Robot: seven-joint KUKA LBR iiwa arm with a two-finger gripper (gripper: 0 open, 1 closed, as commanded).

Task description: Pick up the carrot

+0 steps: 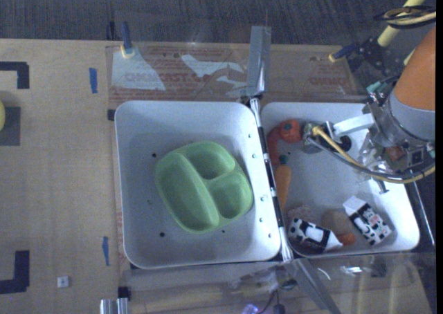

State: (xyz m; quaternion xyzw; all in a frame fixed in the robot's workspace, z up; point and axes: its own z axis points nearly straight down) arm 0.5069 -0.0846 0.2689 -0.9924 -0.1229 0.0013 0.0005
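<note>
**Carrot lies by the divider, arm over the right bin**

The pale wooden bench [55, 188] carries two shallow white plastic bins side by side. The left white bin [138, 133] holds a light green moulded plastic tray with three compartments [203, 185], lying a little askew near the bin's middle. The right white bin [394, 236] holds the smaller things. The grey arm with its orange band [419, 88] reaches in from the right and hangs over the upper right part of that bin, trailing yellow and black cables that loop across the bin floor. The claw [379, 157] sits below the wrist among the cables, and I cannot tell how it is set.

The long orange tapered carrot [283, 185] lies along the left wall of the right bin, just beside the divider between the bins, well apart from the claw. Just above it rests a round red-orange toy vegetable with a green top [291, 131]. At the bin's near edge lie a black-and-white patterned small carton [313, 234], a second black-and-white carton [367, 221] to its right, and a brownish rounded object [339, 224] between them
</note>
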